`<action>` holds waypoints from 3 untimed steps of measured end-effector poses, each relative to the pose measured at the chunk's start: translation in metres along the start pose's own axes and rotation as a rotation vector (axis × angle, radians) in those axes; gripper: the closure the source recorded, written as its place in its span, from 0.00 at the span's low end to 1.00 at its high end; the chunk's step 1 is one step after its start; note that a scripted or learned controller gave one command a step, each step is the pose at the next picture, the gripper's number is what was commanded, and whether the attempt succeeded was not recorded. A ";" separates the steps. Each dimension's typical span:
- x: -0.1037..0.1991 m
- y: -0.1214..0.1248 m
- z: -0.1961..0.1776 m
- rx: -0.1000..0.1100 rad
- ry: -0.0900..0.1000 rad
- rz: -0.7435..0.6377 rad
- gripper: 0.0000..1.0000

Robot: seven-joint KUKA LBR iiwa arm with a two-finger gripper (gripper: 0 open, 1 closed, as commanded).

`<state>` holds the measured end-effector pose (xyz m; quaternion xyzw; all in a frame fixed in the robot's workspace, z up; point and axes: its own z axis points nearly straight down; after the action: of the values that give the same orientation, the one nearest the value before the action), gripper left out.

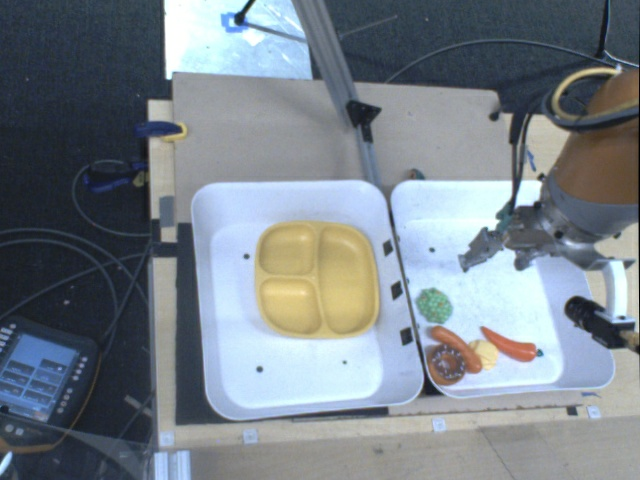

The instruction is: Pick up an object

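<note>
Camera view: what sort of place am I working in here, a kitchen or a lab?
Most likely a robotics lab bench, not a kitchen. Two shallow white plastic bins sit on a plywood board, loose black cables trail over dark carpet, and a handheld control pendant with a lit screen lies on the floor.

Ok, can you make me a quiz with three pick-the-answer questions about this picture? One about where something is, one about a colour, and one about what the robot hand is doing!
1. Where is the yellow plate?
A. In the left bin
B. In the right bin
C. On the floor

2. What colour is the little bumpy ball?
A. Blue
B. Green
C. Purple

3. What is in the gripper?
A. The orange chilli
B. The doughnut
C. Nothing

Answers:
1. A, the plate sits in the middle of the left bin.
2. B, it is green, lying in the right bin above the other toy foods.
3. C, the gripper hangs above a bare part of the right bin with no toy between its fingers.
</note>
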<state>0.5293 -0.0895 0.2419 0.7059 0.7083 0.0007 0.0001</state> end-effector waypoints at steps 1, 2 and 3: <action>0.000 0.000 0.000 -0.001 0.000 0.002 0.00; 0.007 0.000 0.045 0.004 0.000 0.004 0.00; 0.007 -0.006 0.106 0.007 0.000 0.004 0.00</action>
<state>0.5230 -0.0820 0.1355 0.7071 0.7071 -0.0016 -0.0024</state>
